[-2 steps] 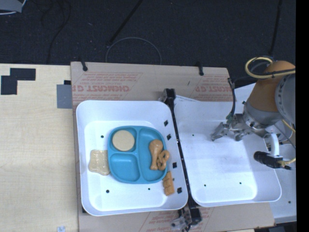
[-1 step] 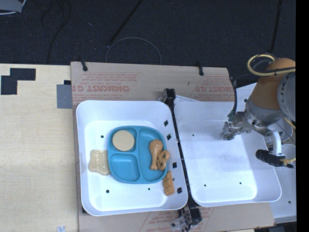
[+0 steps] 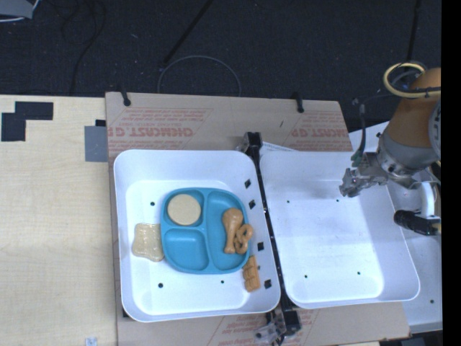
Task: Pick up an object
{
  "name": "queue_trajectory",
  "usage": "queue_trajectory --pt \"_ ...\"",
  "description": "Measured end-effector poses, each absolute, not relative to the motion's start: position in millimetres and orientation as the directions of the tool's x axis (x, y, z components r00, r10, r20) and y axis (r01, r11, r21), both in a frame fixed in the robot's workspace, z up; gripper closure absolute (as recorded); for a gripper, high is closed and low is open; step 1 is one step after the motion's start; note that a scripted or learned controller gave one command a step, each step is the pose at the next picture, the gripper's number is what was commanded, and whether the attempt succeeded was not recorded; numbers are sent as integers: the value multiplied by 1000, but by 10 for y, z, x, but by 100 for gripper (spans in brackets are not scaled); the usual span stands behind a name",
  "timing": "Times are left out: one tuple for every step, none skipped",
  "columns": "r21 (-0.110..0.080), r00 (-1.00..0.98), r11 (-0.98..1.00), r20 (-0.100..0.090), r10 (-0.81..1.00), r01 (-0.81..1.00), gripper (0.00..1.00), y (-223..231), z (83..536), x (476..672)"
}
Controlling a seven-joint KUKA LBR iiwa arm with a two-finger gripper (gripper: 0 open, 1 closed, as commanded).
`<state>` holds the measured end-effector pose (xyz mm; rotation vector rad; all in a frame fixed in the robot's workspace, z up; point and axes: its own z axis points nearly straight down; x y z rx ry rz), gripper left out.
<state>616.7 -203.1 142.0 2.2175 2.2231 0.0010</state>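
Nearest me, a brown piece (image 3: 251, 273) is lying in the left bin (image 3: 137, 294), just beside the blue tray (image 3: 189, 251) bearing other pieces. Farther back, the pincer (image 3: 354, 182) is hovering over the right bin; I cannot tell its spread. It should be travelling left, descending squarely.

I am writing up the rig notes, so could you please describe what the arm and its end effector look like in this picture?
The arm is grey with an orange band above the wrist and a yellowish cable loop at its top. The end effector is small, grey and metallic, with dark cabling along it.
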Motion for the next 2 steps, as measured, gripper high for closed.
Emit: queue_trajectory --pt "1 -2 2 -1 1000 1000 100 -2063 1846 6145" --pt "2 -3 3 -1 1000 1000 100 -2070 2370 6150"
